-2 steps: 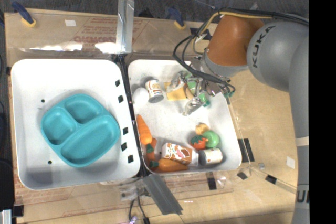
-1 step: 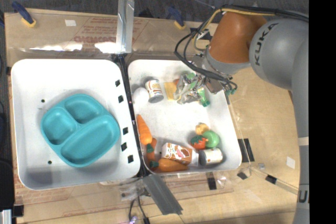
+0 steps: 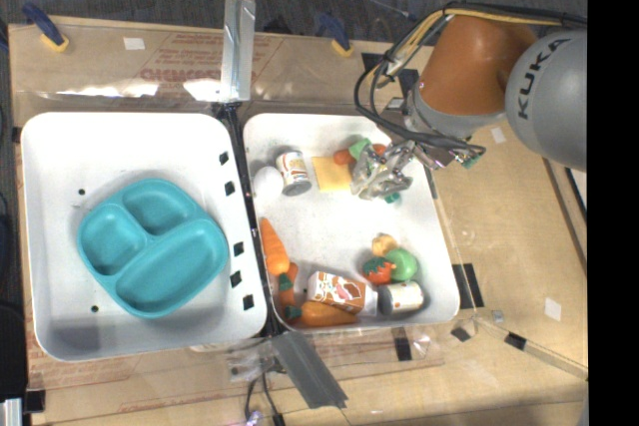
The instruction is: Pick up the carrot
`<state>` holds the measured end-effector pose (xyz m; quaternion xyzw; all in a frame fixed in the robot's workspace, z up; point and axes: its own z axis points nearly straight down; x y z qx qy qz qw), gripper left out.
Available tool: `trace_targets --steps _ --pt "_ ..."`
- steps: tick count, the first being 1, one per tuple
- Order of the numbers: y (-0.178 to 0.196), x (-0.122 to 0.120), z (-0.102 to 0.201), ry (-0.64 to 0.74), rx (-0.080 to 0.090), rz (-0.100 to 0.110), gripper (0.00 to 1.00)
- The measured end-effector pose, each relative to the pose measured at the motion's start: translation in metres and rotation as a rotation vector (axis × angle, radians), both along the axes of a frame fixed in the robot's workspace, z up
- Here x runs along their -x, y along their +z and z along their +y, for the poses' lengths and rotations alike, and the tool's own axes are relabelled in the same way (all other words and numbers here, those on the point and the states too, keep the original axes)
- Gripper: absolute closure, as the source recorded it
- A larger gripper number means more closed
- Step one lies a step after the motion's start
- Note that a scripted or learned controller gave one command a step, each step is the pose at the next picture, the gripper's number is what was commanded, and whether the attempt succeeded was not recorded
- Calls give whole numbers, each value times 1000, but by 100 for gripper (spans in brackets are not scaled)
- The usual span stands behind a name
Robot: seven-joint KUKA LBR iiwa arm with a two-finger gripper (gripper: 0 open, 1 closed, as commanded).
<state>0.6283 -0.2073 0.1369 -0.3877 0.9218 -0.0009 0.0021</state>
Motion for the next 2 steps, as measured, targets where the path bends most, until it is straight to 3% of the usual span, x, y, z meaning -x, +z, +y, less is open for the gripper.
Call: trace_targets --steps 1,2 --pt "-32 -8 -2 337 4 -6 100" --pt "5 53 -2 627 0 5 100"
